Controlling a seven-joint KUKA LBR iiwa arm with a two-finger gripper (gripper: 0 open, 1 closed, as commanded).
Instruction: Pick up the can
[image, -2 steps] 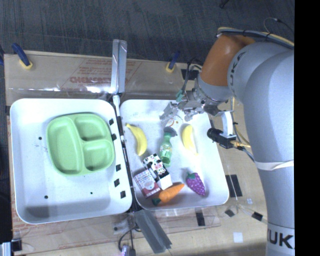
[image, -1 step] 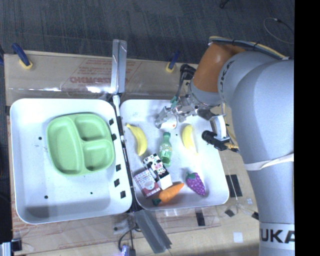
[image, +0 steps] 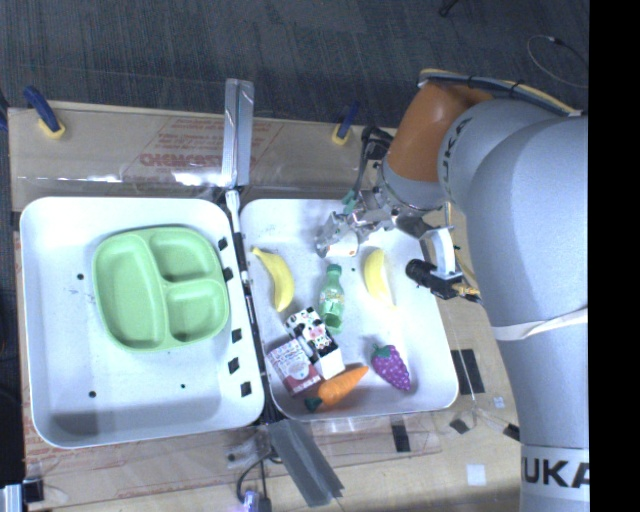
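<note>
- The grey arm (image: 510, 200) reaches in from 3 o'clock, its orange band (image: 432, 125) bent over the far rim of the right bin (image: 440, 385).
- The gripper (image: 348, 228) hangs low over the 12 o'clock end of that bin. From this angle it is not possible to tell whether it is open or closed, and nothing is seen held in it.
- One can (image: 331, 297), which appears to be the green-and-white upright container, stands near the middle of the right bin. It is at 6 o'clock from the gripper and apart from it.
- Two bananas flank the can: one banana (image: 277, 278) at its 9 o'clock, the other banana (image: 375, 273) at its 2 o'clock.
- One cow-patterned carton (image: 314, 334) lies just beside the can's base at 6 o'clock, and one red box (image: 291, 363) lies against the carton.
- One carrot (image: 340, 384) lies by the near wall, with one bunch of purple grapes (image: 392, 367) at its 3 o'clock.
- The left bin (image: 50, 300) holds one green divided plate (image: 160, 288), which has three compartments.
- Two bins in all stand side by side on the bench.
</note>
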